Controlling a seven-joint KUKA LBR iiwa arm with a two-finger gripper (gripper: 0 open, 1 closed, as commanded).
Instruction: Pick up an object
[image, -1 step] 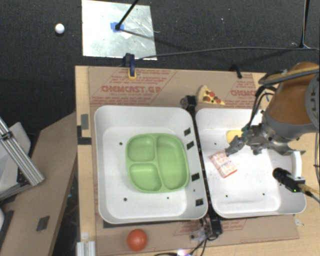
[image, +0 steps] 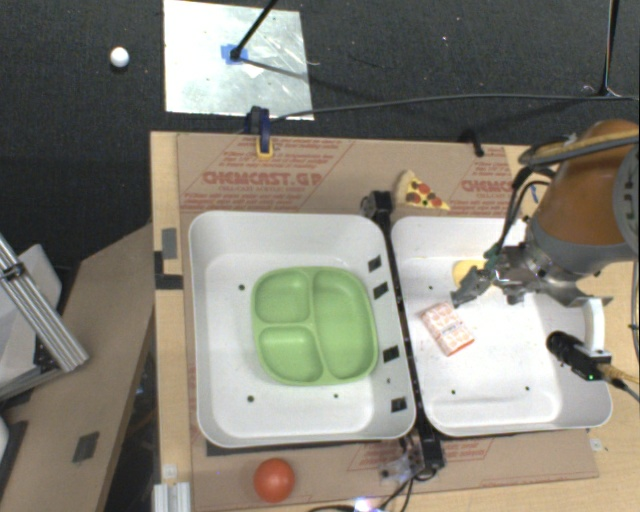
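At the far left of the bench sits the left bin, holding a green divided plate, and in front of that bin, on the cardboard, lies an orange-red ball. None of these is near the arm.

In the right bin the likeliest thing to pick is a small pink-and-white packet, lying flat on the bin floor near the divider between the bins. Its long axis runs on a diagonal, from upper left to lower right in the camera view; which end is its top cannot be made out. Just up and to the right of it a yellow object lies, partly covered by the claw.

The claw hangs over the upper middle of the right bin, close to the yellow object and a little apart from the packet. Whether its fingers are wide or narrow I cannot tell (the dark metal runs together at this angle), and nothing is seen held between them.

The risks, as I judge them: the packet is thin and flat, so fingers coming down may slide over it or push it against the bin floor rather than catch it. If the claw closes across the diagonal badly, the packet may swivel away. With two things so near each other, the claw may also nudge one while aiming at the other.
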